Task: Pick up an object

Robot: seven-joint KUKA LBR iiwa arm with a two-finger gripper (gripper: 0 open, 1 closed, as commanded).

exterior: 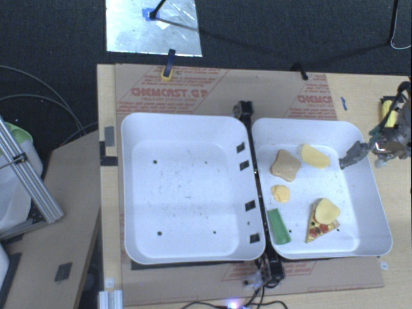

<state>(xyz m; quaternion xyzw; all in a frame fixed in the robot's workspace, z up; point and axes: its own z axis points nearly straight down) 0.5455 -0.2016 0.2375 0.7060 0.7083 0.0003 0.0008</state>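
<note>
Gripper: I see the gripper (358,153) at the right bin's right rim, reaching in from the right; I cannot tell from here how it is set, and I see nothing in it
Right bin: the right bin (360,192) holds all the objects I can make out
Near the gripper: a yellow piece (315,156) lies just left of the gripper, apart from it
Middle: a tan toast slice (285,165), and a small yellow round (280,193) below it
Front: a green strip (278,226) by the divider; a pizza slice (323,219) toward the right
Left bin: the left bin (187,192) sits beside it, touching along the middle
</note>
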